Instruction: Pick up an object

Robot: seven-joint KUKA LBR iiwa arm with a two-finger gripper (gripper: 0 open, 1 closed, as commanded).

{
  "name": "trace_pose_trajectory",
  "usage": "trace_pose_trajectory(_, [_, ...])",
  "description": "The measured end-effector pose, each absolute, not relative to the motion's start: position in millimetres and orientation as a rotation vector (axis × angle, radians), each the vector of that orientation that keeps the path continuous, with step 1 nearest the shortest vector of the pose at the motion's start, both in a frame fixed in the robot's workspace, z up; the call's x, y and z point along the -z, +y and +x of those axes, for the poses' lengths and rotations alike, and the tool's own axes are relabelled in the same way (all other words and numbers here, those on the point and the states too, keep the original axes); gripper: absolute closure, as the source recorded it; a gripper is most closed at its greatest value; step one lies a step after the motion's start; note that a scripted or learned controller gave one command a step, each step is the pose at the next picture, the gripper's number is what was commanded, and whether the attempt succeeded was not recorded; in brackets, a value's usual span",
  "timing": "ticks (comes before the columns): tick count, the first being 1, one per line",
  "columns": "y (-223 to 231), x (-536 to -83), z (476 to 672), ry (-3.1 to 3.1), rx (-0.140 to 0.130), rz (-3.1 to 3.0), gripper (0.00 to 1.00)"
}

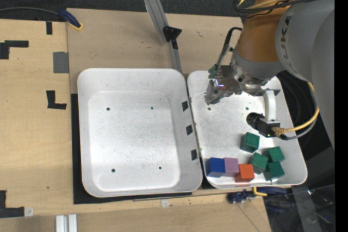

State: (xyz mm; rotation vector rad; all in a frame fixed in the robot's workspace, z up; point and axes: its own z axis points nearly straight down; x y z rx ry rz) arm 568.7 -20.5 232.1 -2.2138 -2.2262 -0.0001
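The tool hangs over the right bin, in that bin's far left part, close to the wall it shares with the left bin. From where I stand, whether it is wide or narrow cannot be told; the wrist housing hides that. Nothing is seen held in it.

All candidate objects lie in the right bin's near half, toward its near right corner, well apart from the tool. The nearest to the tool is a green block, standing alone, just beside a black cylindrical fitting on a cable. Along the near wall sit a blue block, a lilac block and an orange block, touching in a row. Further green blocks cluster at the near right corner.

The deciding relation: every object lies nearward and rightward of the tool, so the arm must, in my judgement, travel toward the near wall before descending. The blocks are roughly cubic and show no marked long axis; the lone green block sits turned slightly against the bin walls.
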Motion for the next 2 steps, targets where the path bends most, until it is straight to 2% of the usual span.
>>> trace_pose_trajectory(2, [75, -231, 575.9, -2.227, -0.002, -2.213, 1.0])
